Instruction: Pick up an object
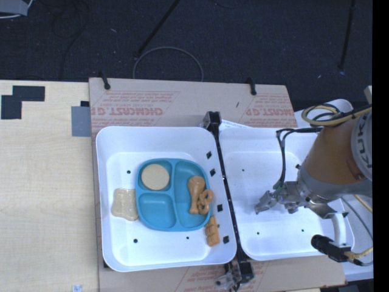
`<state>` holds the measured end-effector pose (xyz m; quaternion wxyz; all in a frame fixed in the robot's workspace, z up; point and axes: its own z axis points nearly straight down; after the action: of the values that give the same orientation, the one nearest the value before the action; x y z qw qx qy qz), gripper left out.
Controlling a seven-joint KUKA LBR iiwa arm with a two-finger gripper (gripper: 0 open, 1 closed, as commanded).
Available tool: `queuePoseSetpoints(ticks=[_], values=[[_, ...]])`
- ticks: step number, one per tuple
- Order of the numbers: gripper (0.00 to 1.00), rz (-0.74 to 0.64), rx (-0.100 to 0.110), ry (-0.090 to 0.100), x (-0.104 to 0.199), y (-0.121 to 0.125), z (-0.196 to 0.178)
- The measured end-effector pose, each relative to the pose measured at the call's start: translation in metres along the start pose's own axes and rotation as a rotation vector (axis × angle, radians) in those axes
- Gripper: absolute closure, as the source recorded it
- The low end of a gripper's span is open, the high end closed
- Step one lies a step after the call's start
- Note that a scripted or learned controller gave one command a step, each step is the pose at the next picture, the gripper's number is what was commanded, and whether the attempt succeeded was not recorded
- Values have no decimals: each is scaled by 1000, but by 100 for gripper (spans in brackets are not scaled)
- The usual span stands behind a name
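Food sits on the blue tray point(167, 207) in the left bin point(115, 145), out of reach while the gripper point(265, 203) hangs over the right bin point(255, 248), its grip impossible to judge.

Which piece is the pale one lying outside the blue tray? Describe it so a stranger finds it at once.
Start at the left white bin, which holds a blue divided tray. Just off the tray's left edge, on the bin floor, lies a pale cream bread-like piece. It is lighter and flatter than the orange-brown pieces by the tray's right corner, and unlike the round tan disc it lies outside the tray.
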<state>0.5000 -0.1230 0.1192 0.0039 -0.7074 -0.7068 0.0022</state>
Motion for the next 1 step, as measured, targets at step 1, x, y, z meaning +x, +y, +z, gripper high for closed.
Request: queuePoseSetpoints(ticks=[1], values=[[0,0,-5,-1,1,0,33]])
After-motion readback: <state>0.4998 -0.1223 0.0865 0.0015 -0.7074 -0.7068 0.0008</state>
